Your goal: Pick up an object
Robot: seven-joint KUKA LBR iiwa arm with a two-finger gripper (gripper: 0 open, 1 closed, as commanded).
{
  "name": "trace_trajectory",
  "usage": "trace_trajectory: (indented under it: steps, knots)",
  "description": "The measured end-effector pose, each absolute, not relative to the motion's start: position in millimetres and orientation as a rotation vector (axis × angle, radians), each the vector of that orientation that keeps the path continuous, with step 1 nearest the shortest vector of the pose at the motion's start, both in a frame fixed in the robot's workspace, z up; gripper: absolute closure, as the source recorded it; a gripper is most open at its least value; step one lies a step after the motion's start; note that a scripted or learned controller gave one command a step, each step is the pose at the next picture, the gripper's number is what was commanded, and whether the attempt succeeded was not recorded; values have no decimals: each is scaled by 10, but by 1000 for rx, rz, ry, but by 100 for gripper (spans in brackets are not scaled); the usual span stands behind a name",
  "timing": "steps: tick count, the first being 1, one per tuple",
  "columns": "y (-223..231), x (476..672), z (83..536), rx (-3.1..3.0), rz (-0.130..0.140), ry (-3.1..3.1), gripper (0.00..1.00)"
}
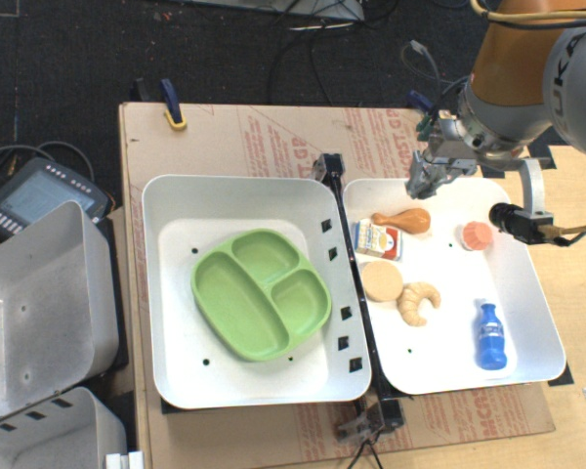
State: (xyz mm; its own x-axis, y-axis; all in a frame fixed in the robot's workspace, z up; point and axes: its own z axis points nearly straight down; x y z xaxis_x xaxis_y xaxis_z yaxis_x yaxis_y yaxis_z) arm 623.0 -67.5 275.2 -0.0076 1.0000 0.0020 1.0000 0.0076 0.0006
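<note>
Right bin (527,355): toy food scattered loose, well apart, so each can be grasped alone; drumstick (403,221), carton (379,241), round biscuit (381,280), croissant (417,302), pink piece (477,235), blue bottle (489,336)
Left bin (166,360): green divided plate (262,294) lying flat
Gripper (420,186): poised at right bin's back rim, just above drumstick; opening cannot be told; nothing seen held
Likely target: drumstick, nearest

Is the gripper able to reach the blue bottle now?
Probably yes. The blue bottle lies apart from the other items in the right bin, nothing covering it, and the gripper hovers over that bin's far edge.
</note>
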Motion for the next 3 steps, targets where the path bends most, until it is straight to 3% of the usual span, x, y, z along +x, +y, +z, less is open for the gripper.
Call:
trace_trajectory:
  steps: [3]
  knots:
    - [912,6238,2390,-2212,2,-2228,100]
